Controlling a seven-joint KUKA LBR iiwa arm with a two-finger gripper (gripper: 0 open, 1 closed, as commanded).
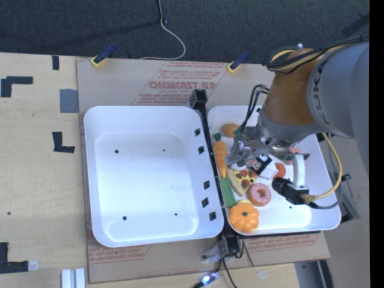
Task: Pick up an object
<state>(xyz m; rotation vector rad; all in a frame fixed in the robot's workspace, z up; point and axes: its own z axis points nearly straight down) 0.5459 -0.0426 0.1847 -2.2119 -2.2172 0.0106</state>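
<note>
Pickup not done yet, as far as you can see. Grey two-finger gripper (247,155) sits low in the right white bin (312,219), over the toy food pile: pink frosted donut (260,194), orange plastic pumpkin (243,216), orange carrot (220,156). You can't tell its grip state. Nothing visibly lifted; the grasp and lift are left. Left white bin (144,233) is beside it.

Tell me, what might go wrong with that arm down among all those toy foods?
The toys lie crowded along the right bin's left side: carrot, pizza slice, donut, pumpkin. The gripper sits low among them, so it may nudge neighbours or pinch two together. The round pumpkin could also roll away.
</note>
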